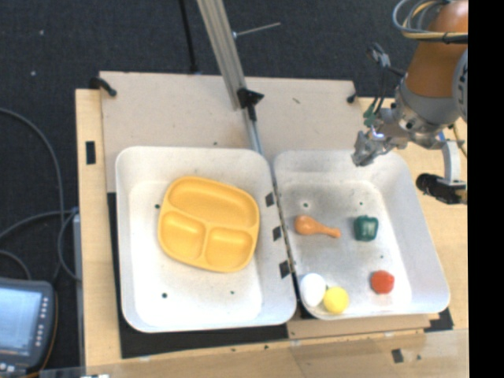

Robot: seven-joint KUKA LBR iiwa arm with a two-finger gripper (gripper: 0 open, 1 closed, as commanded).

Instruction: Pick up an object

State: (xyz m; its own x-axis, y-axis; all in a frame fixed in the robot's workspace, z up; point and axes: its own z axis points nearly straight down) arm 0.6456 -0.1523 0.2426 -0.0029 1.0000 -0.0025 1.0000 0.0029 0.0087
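I am hovering my tool (364, 154) over the right bin's (409, 179) far rim; finger state unclear. Descending here risks striking the rim, missing the pepper (365, 227).

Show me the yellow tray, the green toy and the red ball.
yellow tray (209, 224), camera view, centre divider.
green toy (365, 228), camera view, middle of body.
red ball (382, 282), camera view, top surface.

One fixed camera above the bench (94, 211), looking down at a slant, both white bins (197, 160) wholly framed
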